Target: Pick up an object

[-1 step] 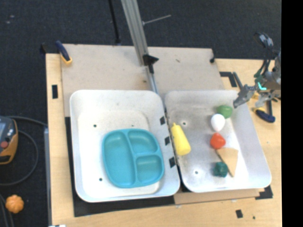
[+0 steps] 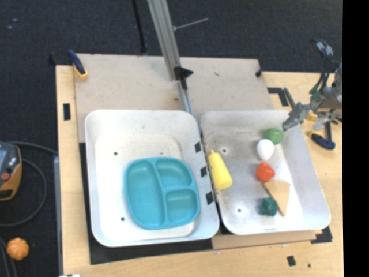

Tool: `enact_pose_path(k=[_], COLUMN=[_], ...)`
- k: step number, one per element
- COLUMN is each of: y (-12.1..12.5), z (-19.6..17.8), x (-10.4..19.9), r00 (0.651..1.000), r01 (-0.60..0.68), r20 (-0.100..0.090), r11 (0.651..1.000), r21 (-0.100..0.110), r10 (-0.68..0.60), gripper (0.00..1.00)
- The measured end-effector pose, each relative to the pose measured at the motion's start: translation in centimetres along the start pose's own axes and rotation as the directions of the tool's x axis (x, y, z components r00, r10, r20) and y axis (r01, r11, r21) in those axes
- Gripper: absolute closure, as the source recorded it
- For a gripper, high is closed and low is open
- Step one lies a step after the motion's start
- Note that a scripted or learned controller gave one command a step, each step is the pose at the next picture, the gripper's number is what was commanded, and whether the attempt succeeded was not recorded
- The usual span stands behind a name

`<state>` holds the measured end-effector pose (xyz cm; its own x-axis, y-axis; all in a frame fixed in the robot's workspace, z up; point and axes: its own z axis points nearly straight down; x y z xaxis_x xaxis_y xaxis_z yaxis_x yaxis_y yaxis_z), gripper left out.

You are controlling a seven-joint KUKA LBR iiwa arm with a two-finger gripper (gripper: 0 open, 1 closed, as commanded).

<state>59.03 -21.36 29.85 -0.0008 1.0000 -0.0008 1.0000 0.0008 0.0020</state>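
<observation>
My gripper (image 2: 291, 120) hovers at the right bin's (image 2: 311, 212) far edge; jaw state, I can't tell. Just below-left of me sits the green ball (image 2: 274, 135), then the white egg (image 2: 265, 149), red ball (image 2: 264, 171), tan wedge (image 2: 279, 194).

Floor: dark speckled carpet (image 2: 69, 16) wraps around the top and left of the scene, and a thin black cable (image 2: 40, 154) curves across it at the left.
Bench: pale wooden bench top (image 2: 68, 154), square-cornered, with a lighter beige board (image 2: 132, 85) laid across its back half.
Post: grey aluminium extrusion post (image 2: 163, 33) rises from the back of the board, capped with a small checkered tag.
Clamp: blue-and-yellow clamp (image 2: 77, 64) sits on the board's back-left corner.
Stray items: orange-and-grey handheld device (image 2: 8, 172) lies on the carpet at far left; below it, a small orange pumpkin-shaped ball (image 2: 17, 247).
Light: even, soft, no hard shadows.
</observation>
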Motion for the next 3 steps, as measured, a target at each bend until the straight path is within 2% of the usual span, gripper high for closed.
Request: enact_pose_path(k=[1,3], y=[0.5,1.2], z=[5.9,18.1], x=[-0.7,0.1], r00=[1.0,1.0], r01=[-0.001,0.001], r20=[0.001,0.0], r11=[1.0,1.0], r21=[0.004,0.004], r10=[0.001,-0.001], gripper=[0.0,0.0])
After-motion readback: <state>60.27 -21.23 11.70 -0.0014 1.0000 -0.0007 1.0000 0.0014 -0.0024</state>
